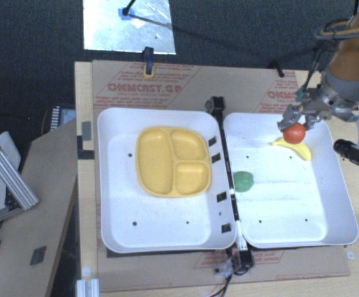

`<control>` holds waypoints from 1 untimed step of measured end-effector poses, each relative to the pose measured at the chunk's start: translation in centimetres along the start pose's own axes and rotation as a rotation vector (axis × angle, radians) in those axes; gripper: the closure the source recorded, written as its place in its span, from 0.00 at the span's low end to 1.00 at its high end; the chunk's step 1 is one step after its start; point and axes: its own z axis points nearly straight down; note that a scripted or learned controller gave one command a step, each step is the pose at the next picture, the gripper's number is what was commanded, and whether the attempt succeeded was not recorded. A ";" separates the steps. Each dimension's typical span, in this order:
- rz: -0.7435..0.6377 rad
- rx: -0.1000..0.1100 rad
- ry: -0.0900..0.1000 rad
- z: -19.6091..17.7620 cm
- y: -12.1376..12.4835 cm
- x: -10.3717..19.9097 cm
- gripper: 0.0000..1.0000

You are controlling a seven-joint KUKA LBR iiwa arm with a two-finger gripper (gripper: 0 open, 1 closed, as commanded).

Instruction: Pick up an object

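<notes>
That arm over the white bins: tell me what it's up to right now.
The grey arm's gripper is down in the right bin, right over a red tomato that sits against a yellow banana. Whether it has hold of the tomato can't be told from here. A green ball lies by that bin's left wall. The left bin holds a yellow divided plate, untouched.

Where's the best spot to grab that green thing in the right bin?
Probably from straight above, fingers closing across the middle of the green object. It looks small and rounded, and it lies near the right bin's left wall, so a sideways approach looks cramped.
</notes>
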 end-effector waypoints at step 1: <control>-0.005 0.003 0.003 1.0 -0.2 5.7 1.00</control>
